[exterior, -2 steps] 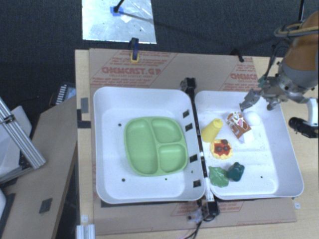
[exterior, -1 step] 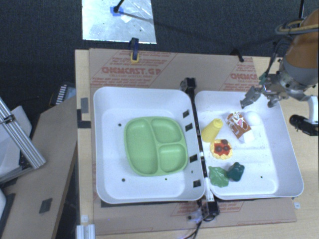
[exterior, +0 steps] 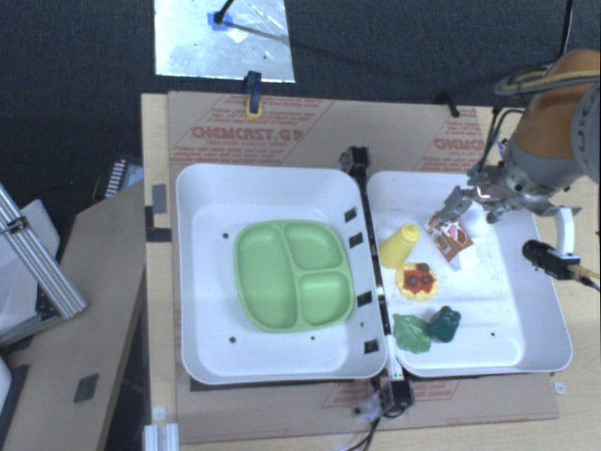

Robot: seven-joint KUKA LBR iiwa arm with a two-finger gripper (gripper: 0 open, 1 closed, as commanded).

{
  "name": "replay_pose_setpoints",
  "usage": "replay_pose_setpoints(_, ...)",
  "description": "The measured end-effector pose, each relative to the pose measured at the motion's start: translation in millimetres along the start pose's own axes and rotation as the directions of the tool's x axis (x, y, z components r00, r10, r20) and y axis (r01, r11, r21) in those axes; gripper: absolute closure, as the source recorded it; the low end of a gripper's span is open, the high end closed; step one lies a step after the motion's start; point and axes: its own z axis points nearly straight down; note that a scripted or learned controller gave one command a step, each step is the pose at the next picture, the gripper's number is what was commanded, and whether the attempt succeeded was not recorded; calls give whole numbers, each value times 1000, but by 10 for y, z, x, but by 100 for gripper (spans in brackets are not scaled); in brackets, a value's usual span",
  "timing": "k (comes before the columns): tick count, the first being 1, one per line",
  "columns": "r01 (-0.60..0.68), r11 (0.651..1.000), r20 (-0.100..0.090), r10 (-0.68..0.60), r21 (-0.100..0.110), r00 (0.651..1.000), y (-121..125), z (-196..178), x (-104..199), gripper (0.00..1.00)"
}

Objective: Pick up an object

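Pincer (exterior: 457,207): grip state cannot be told, poised over packet (exterior: 453,241) near right bin's (exterior: 540,346) far edge. Advice: descend squarely, centre on packet, avoid bottle (exterior: 400,244).

Both bins (exterior: 272,181) look to me like smooth white plastic, slightly glossy. Green tray (exterior: 289,275): matt moulded plastic. Yellow bottle (exterior: 400,244): smooth plastic. Packet (exterior: 452,240): shiny printed wrapper. Board (exterior: 282,125) underneath: brown printed cardboard. Floor (exterior: 75,54): dark rough carpet. Sheet (exterior: 223,26) on it: dull scuffed metal.
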Motion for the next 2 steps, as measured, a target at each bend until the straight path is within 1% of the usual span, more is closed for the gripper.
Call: replay_pose_setpoints(2, -1, 1000, 0, 1, -1, 1000, -6, 798, -15, 0)
